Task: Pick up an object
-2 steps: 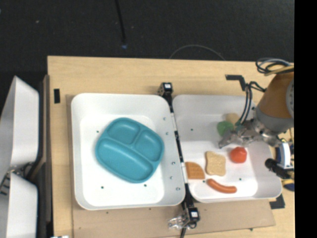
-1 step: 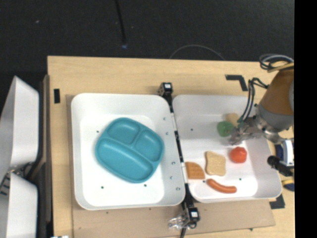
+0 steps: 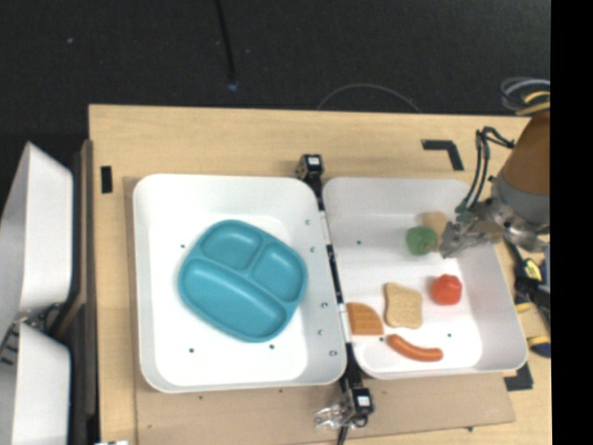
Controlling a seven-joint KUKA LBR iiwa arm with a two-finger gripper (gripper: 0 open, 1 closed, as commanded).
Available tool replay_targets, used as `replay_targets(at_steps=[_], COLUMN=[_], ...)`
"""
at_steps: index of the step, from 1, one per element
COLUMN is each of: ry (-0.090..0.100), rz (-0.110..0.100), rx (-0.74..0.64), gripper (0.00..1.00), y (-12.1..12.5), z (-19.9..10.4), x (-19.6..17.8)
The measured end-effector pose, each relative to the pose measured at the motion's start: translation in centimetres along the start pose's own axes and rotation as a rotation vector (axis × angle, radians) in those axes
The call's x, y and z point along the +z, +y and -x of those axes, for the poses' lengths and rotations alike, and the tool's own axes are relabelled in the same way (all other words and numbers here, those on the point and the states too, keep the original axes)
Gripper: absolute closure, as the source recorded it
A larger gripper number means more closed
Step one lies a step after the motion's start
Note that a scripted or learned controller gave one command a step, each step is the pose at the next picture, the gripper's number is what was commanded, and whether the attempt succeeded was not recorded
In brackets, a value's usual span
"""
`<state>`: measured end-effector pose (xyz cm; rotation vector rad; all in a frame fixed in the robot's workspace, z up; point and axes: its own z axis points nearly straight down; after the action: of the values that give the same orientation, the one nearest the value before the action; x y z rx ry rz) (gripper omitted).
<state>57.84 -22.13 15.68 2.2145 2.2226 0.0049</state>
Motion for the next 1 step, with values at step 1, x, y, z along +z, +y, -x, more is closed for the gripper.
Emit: replay_targets(at_steps=[1], ry=[-0.001], rz=[0.001], rx=[0.000], gripper=[1.00], y=[0.16], z=[0.10], x=[-5.39])
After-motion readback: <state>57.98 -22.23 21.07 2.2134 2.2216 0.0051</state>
